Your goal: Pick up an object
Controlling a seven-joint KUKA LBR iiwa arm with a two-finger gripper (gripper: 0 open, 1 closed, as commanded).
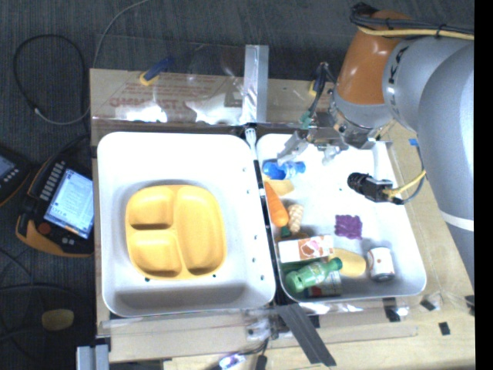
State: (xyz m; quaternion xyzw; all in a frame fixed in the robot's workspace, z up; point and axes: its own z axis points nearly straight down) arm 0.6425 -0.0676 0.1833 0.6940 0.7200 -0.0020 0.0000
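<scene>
While the fingers (291, 151) stand spread apart with nothing between them, the gripper (310, 154) hangs over the far end of the right bin (400, 230), up and to the right of the carrot (276, 204). The left finger's tip is just beside a small blue object (276, 168), which lies directly above the carrot against the bin's left wall; whether they touch cannot be told. Between the blue object and the carrot sits a pale yellow piece (282, 186), touching the carrot's top end.

Just right of the carrot lies a small beige knobbly thing (295, 216). Farther right of the carrot, well apart from it, a purple lump (348, 226) rests on the bare bin floor. Below the carrot a white and orange carton (306, 249) lies on its side, and below that a green bottle (312, 274), also on its side. A yellowish item (352, 264) touches the bottle's cap end, and a small white can (381, 262) lies just beyond it, down and far right of the carrot.

Left of the carrot, across the two bin walls, the left bin (115, 160) holds a yellow divided tray (176, 228). Above the gripper the arm's orange band (368, 64) leads into the grey arm (447, 99), far up and right of the carrot. Both bins stand on the tabletop (177, 91).
</scene>
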